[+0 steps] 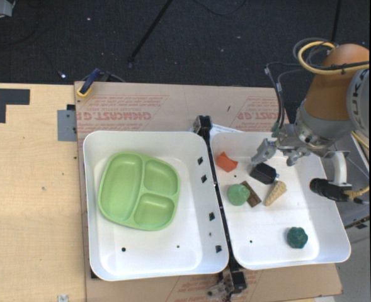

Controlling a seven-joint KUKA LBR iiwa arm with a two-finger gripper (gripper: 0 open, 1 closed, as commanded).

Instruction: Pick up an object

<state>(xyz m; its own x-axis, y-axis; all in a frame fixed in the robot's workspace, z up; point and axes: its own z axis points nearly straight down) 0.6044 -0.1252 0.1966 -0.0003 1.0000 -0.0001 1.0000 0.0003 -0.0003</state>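
Camera view looks down at a slant on the bench (28, 187), with the two white bins side by side at its right end. Largest in sight is the arm (333, 83), grey with its orange band, reaching in from the right and hanging over the far part of the right bin (327, 241). The left bin (103, 257) bears a green divided plate (139, 190) lying flat near its middle, well apart from anything the arm could reach at present.

In the right bin the small things lie loosely strewn, which suits a program that picks whatever is nearest: a black block (263, 172), an orange piece (226, 163) near the divider, a green ball (238, 194) touching a brown piece (253, 195), a tan cone (274, 193) just beside them, and a dark green lump (297, 236) alone toward the near corner.

The gripper (279, 151) hangs just above the black block with its two fingers spread apart and nothing between them. That block seems the likely target, though the slant makes it hard to tell whether the fingers truly straddle it or stand behind it.
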